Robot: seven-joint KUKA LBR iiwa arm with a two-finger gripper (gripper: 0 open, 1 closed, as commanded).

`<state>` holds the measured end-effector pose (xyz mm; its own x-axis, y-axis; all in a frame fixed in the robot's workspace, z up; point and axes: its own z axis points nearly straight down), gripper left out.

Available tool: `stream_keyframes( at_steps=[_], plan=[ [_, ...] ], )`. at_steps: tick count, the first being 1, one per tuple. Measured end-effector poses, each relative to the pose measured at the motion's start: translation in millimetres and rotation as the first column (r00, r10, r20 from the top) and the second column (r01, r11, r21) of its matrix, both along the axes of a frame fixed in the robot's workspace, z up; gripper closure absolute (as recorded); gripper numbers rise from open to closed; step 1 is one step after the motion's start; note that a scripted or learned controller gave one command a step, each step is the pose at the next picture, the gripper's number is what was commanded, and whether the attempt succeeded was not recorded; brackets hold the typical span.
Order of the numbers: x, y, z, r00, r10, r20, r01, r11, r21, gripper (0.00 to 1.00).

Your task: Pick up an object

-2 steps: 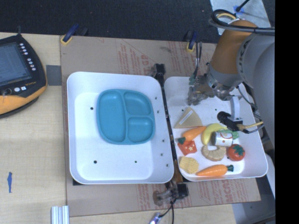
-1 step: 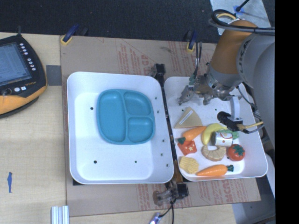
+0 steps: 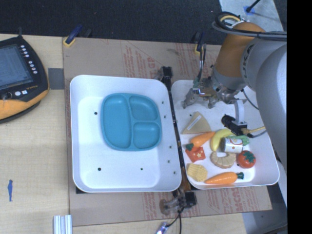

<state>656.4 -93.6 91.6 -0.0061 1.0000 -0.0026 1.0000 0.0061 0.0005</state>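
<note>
Tool (image 3: 200,100) hovering at far end of right bin (image 3: 265,179), fingers spread open, empty. Wedge (image 3: 196,123) just near of it, long axis slanting far-right to near-left; remaining toy food (image 3: 225,155) piled nearer still.

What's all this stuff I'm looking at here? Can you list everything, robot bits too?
Bins: two, white, side by side on the bench.
Divided plate: one, light blue, in the left bin.
Cheese wedge: one, pale tan, right bin, upper part.
Carrots: two, orange, right bin.
Banana: one, yellow, right bin, middle.
Tomato: one, red, right bin, right side.
Strawberry: one, red, beside the upper carrot.
Cookie: one, tan, round, right bin.
Cracker: one, yellow, right bin, near corner.
Control tablet: one, orange and black, bench's left edge.
Arm: one, grey with orange band, from the right.
Pincer: one, dark metal, over the right bin's far end.
</note>
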Motion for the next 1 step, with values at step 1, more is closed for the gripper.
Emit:
stream_keyframes(
  at_steps=[1],
  plan=[
    [0.6, -0.9, 10.6, 1.000, 0.002, 0.003, -0.002, 1.000, -0.001, 1.00]
  ],
)
